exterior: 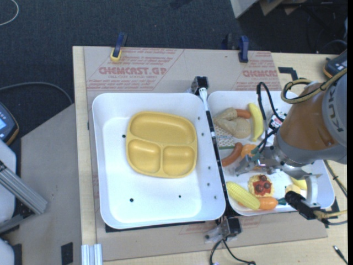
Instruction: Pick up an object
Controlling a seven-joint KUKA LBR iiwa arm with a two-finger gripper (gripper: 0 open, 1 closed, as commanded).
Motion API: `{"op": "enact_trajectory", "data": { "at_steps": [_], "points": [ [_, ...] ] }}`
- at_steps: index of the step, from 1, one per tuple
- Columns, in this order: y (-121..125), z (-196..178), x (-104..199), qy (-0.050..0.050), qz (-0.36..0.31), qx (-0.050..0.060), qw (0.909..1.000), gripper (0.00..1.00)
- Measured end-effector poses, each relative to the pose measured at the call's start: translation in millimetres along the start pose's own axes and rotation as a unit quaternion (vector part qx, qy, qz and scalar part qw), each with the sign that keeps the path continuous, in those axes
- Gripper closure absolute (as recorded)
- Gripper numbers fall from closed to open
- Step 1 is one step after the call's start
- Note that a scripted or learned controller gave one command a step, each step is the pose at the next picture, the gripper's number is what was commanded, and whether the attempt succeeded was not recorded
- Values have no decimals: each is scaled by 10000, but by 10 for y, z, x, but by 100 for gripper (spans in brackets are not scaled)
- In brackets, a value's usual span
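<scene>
Red print "CHEMCAST GP" on the brown protective sheet (138,70) covering the surface behind the left bin, the same red lettering repeated but partly cut off behind the right bin, smaller red lines beneath too blurred to read

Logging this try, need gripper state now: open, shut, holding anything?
Gripper: cannot be told; it sits low in the right bin among the toy food, beside the toy hot dog, and nothing is visibly held.
</scene>
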State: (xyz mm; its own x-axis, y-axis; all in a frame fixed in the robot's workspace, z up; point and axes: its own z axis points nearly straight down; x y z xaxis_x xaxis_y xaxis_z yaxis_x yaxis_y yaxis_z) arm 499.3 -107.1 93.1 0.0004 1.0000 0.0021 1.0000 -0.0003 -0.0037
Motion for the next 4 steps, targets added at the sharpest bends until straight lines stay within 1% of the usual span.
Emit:
{"op": "enact_trajectory", "data": {
  "at_steps": [1, 2, 3, 4],
  "points": [
    [1, -113, -5, -9, 8, -17, 10000, 100],
    [92, -688, -2, -19, -6, -40, 10000, 100],
    [133, -1111, -5, -19, -7, -40, 10000, 100],
    [143, -1329, -3, -19, -8, -42, 10000, 100]
  ]
}}
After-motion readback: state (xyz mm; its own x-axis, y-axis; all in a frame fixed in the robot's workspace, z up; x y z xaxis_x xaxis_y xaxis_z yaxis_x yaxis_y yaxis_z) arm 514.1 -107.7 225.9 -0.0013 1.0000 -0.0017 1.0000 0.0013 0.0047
